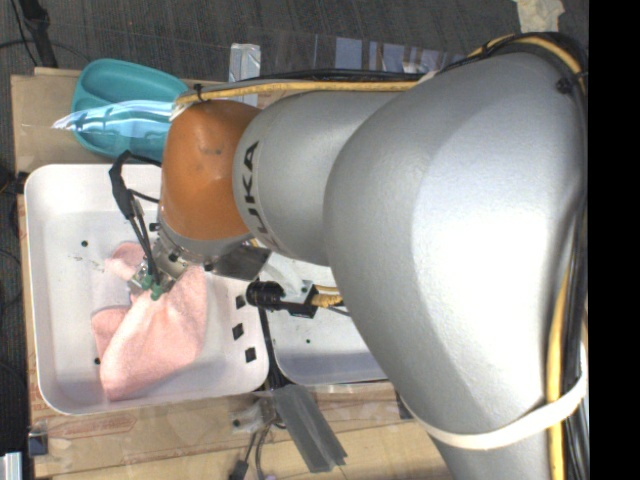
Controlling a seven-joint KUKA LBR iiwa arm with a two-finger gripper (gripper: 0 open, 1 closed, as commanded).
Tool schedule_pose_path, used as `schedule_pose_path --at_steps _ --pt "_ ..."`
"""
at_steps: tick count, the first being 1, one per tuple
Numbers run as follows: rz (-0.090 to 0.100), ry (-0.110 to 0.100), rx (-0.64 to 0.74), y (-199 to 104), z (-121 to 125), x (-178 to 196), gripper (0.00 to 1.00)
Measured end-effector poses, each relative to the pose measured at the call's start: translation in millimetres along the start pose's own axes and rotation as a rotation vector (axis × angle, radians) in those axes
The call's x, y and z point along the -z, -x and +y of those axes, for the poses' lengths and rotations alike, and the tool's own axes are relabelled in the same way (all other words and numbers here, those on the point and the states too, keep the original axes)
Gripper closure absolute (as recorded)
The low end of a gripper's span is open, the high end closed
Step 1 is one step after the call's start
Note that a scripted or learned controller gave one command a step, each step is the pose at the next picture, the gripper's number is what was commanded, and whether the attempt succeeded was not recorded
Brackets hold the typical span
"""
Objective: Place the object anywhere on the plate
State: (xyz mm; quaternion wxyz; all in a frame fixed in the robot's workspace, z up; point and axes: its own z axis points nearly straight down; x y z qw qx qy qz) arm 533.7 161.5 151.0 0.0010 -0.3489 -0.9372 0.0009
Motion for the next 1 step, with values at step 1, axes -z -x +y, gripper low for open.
schedule_pose_path --at_steps 1 --pt "0.0 0.001 -0.068 -24.5 -53.8 -59.5 1.0"
